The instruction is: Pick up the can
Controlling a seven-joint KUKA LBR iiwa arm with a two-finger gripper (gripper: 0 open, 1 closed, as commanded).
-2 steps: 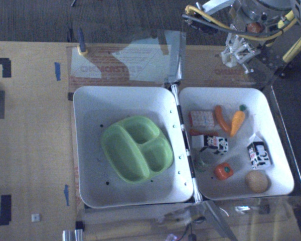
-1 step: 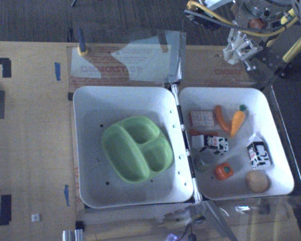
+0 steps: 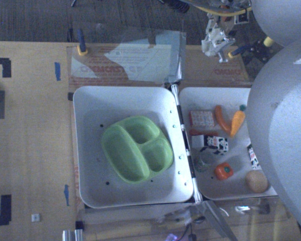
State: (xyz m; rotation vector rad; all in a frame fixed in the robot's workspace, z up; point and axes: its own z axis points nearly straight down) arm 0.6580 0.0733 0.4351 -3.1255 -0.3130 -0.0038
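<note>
1. The arm (image 3: pixel 281 109) is reaching in from the right edge of the frame, its grey bulk covering the right side of the right bin (image 3: pixel 188 97).
2. The hand (image 3: pixel 218 43) is hanging at the upper right of the frame, above the cardboard strip behind the bins and well apart from the items. Whether it is open or closed cannot be told. Nothing is showing in its grasp.
3. The can (image 3: pixel 204 160) appears to be the dull grey rounded item lying in the lower left part of the right bin, near the dividing wall. It is blurred, so the identification is not certain.
4. Other items are lying around it in the right bin:
   - a black-and-white patterned item (image 3: pixel 215 143) just above it;
   - a red round item (image 3: pixel 223 171) just to its lower right;
   - a red-and-white box (image 3: pixel 201 118) toward the upper left of the bin;
   - two orange elongated items (image 3: pixel 237 122) near the top of the bin;
   - a tan ball (image 3: pixel 257 181) at the lower right, beside the arm.
5. The left bin (image 3: pixel 90 109) is holding a green divided plate (image 3: pixel 138 148), which is sitting flat near its centre.
6. The bench (image 3: pixel 30 134) is filling the left of the frame, with blue tape marks (image 3: pixel 57 71) showing on it.
</note>
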